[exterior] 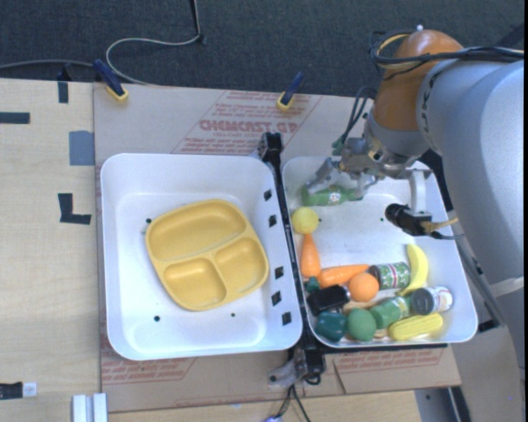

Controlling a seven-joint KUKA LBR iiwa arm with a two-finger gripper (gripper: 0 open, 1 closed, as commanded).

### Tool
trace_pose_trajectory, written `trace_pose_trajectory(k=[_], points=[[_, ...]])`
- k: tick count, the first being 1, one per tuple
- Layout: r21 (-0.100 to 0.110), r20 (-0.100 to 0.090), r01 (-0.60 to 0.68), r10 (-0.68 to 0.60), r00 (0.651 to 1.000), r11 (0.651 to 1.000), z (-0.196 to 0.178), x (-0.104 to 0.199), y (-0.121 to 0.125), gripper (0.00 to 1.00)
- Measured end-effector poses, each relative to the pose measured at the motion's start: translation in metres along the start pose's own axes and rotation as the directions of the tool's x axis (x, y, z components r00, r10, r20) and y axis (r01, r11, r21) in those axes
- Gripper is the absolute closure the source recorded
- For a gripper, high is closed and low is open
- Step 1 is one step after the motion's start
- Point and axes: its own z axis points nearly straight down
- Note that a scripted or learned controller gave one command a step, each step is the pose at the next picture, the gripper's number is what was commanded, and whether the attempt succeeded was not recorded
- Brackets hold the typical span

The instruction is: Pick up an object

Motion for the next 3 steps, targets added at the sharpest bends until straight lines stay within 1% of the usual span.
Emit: trace_pose_trajectory(k=[1,2,3], points=[[-0.010,0.004,0.001,-0.001,1.000,1.000,0.033,-0.003,0.010,0.00],[-0.019,0.010,0.001,-0.001,1.000,1.000,0.038,0.000,0.015,0.00],[-0.026,0.011,0.004,-0.003,1.000,1.000,0.024,0.000,0.017,1.00]])
